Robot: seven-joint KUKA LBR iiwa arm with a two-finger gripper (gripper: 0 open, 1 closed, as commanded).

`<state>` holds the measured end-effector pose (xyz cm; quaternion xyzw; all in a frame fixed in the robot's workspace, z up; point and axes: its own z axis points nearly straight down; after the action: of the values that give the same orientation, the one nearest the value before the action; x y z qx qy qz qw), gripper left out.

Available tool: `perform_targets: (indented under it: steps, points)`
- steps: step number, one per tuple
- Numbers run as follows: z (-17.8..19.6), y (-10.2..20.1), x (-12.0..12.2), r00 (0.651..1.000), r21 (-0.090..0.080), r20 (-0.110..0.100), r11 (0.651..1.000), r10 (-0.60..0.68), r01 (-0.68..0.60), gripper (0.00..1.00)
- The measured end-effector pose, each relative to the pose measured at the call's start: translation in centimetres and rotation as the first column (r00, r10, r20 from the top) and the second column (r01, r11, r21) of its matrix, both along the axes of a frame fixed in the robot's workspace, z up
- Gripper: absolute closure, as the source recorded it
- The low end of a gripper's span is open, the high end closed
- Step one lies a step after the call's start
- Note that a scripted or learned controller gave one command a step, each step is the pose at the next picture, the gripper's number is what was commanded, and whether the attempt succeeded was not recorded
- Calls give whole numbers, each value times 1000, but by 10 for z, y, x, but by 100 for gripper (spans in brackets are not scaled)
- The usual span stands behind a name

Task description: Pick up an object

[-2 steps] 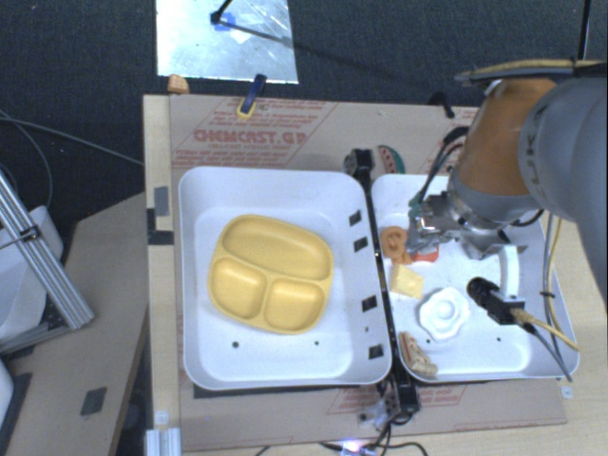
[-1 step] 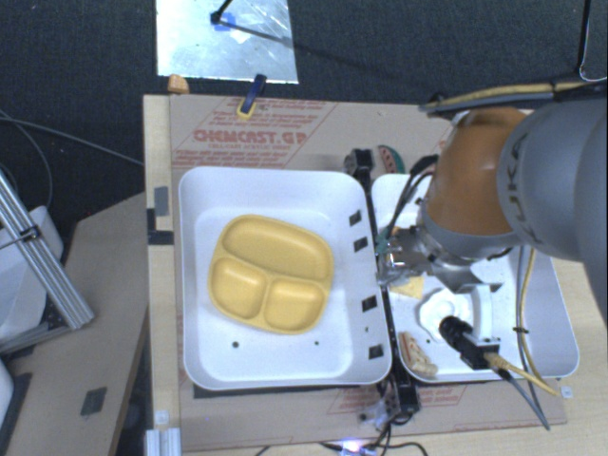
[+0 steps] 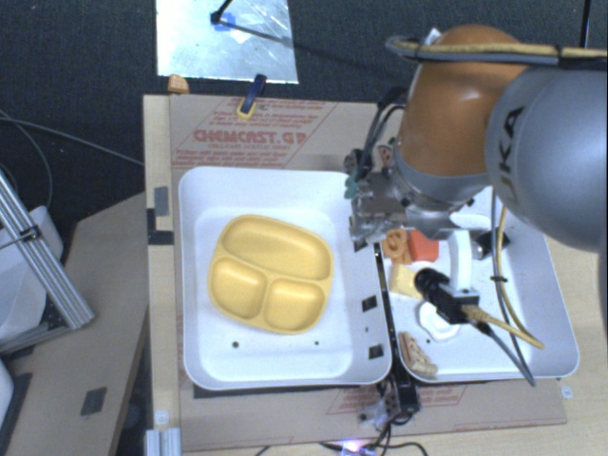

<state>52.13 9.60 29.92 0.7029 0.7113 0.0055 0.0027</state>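
The big arm (image 3: 494,131) hangs over the right bin (image 3: 560,350), and its gripper (image 3: 375,218) sits low by the bin's left wall. You cannot tell its grip. A small orange toy (image 3: 410,247) lies just beside it. A yellow tray (image 3: 269,272) rests in the left bin (image 3: 199,350)

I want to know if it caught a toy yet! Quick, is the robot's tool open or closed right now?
Tool: cannot be told. It sits low over the right bin, above the orange object, with the arm hiding it.
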Motion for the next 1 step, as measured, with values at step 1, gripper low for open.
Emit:
perform_targets:
  steps: [1]
  points:
    - [6, -5, -1, 1000, -4, -6, 1000, -3, 3, 100]
